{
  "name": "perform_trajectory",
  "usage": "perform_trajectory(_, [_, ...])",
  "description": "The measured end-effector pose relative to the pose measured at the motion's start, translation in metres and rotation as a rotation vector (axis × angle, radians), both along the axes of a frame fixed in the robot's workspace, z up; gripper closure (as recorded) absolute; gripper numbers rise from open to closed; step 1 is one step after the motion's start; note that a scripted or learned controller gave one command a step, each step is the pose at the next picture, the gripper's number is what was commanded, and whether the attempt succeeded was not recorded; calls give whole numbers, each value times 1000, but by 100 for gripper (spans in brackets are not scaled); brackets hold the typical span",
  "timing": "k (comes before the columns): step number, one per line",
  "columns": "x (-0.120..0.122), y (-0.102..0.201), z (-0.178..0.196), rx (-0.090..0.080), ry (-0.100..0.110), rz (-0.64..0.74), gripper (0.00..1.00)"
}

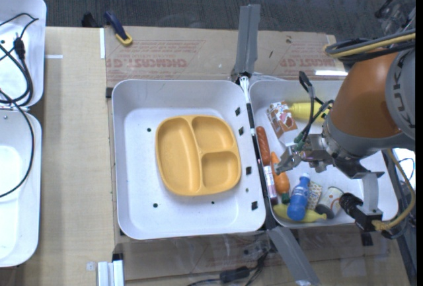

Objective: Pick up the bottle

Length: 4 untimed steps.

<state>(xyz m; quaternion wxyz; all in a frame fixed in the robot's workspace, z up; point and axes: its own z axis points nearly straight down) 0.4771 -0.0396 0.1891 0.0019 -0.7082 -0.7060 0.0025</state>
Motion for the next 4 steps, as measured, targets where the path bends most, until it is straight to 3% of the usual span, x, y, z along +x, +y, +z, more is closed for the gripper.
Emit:
perform_trajectory(1, [25, -1, 163, -2, -2, 140, 0])
perform_trajectory(2, [1, -34, 38, 1, 0, 106, 0])
perform_trajectory(3, [14, -71, -89, -4, -6, 171, 0])
perform_trajectory(4, [13, -70, -82, 0, 1, 169, 100])
